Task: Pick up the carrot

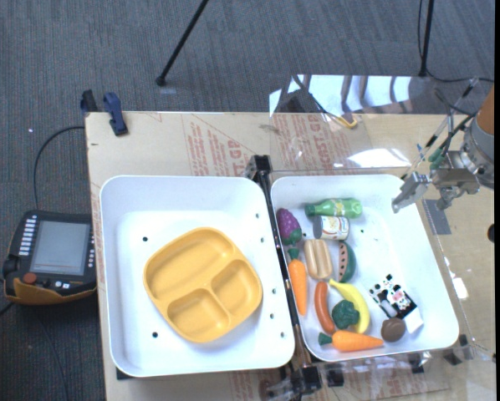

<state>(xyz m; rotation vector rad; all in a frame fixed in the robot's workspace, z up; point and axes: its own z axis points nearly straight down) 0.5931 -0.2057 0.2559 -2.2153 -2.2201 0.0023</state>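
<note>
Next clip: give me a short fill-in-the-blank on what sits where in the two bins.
1. The yellow divided plate lies in the ____ bin.
2. The green bottle lies on its ____.
3. The gripper hangs over the right bin's ____ right corner.

Missing words: left; side; far

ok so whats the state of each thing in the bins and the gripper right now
gripper: above the right bin's far right edge, away from the food
carrot: lying flat by the right bin's left wall
second carrot: lying flat at the near edge
green bottle: on its side
banana: lying flat
yellow plate: right way up in the left bin
</note>
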